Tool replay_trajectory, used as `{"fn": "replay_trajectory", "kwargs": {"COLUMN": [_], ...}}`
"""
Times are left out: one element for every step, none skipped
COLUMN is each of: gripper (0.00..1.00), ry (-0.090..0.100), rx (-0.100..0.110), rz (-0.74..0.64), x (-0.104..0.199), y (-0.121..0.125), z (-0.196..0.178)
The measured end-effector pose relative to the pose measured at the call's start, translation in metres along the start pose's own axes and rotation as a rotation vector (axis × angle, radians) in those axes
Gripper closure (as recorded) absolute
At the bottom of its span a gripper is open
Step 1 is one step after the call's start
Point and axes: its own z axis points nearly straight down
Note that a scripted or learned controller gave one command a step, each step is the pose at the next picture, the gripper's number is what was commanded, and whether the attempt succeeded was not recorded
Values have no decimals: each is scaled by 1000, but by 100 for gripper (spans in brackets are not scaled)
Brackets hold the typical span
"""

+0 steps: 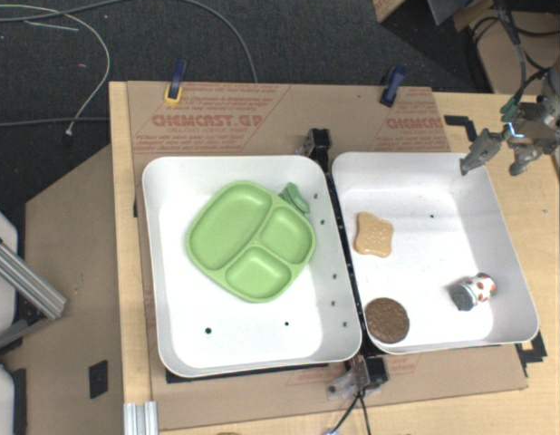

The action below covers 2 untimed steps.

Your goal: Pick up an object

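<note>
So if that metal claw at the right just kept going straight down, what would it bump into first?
Probably the top right rim of the right white bin, or the bench beside it; the gripper hangs over that corner, though depth is unclear.

Bright, even overhead light — the white bins [425, 329] nearly wash out, shadows faint — focus slightly soft.

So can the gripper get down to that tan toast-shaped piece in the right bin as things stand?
Probably yes. The tan toast-shaped piece lies flat by itself near the right bin's left wall, nothing on it, and the gripper hangs open at the bin's far right corner.
</note>
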Motion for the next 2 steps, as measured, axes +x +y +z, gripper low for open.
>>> {"fn": "replay_trajectory", "kwargs": {"gripper": [0,0], "ry": [-3,-1], "rx": [-13,-7], "rz": [-3,-4], "x": [1,7], "y": [2,-4], "z": [-8,50]}}
